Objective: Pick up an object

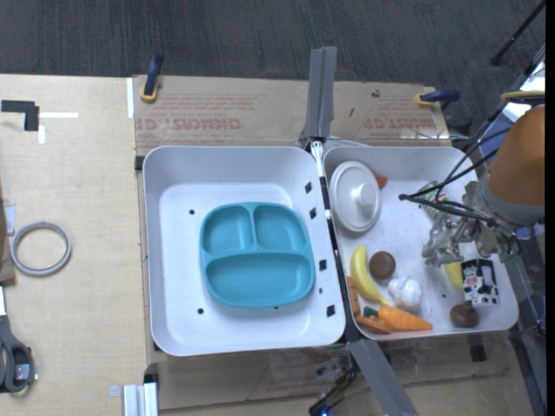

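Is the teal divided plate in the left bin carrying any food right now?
Empty. The teal divided plate lies flat in the left bin, and all three compartments show bare teal.

A teal divided plastic plate (257,255) sits in the left white shallow bin (165,258); the right white bin (408,176) holds a white domed lid (355,196), yellow banana (364,275), brown round ball (382,263), orange carrot (401,319) & dark brown lump (464,315). Bench: tan cardboard w/ red print (217,115), grey tape ring (39,248), grey arm w/ orange band (525,159).
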You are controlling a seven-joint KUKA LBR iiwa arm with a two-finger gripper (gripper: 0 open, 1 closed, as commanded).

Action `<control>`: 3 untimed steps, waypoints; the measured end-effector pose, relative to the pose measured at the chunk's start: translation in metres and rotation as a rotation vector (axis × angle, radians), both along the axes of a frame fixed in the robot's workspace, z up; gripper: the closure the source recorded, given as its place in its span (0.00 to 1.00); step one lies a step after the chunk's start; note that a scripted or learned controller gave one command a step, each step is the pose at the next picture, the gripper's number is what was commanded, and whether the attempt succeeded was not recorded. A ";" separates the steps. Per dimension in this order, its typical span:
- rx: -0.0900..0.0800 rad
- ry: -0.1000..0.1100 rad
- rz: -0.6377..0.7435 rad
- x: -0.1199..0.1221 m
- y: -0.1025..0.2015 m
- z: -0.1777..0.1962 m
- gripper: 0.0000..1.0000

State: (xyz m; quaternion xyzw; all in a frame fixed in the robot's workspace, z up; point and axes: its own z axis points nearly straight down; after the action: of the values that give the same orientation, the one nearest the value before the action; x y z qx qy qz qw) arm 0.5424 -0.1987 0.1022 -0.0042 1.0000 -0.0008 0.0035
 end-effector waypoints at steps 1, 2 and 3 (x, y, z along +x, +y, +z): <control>0.000 0.000 0.001 0.000 0.000 0.000 0.00; -0.002 -0.004 0.001 0.001 0.000 0.010 1.00; -0.001 -0.004 0.002 0.001 0.000 0.010 0.00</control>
State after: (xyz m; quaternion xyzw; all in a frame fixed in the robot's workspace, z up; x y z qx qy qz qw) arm 0.5439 -0.1983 0.1120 -0.0051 1.0000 -0.0014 0.0055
